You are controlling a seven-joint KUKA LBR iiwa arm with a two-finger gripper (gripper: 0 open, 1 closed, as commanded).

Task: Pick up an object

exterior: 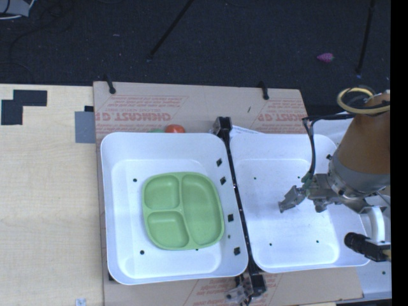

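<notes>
A light green divided plate [182,210] with three compartments lies flat in the left bin [121,171]. My gripper [288,202] hangs over the right bin [274,171], toward its right half, with the fingers pointing left. Nothing is seen between the fingers. The arm, grey with an orange band, comes in from the right edge and covers the bin's right wall.
A small red and green thing [171,130] lies on the cardboard just behind the left bin's back rim. A black clamp bar [233,196] runs between the two bins. The pale wooden bench stretches to the left.
</notes>
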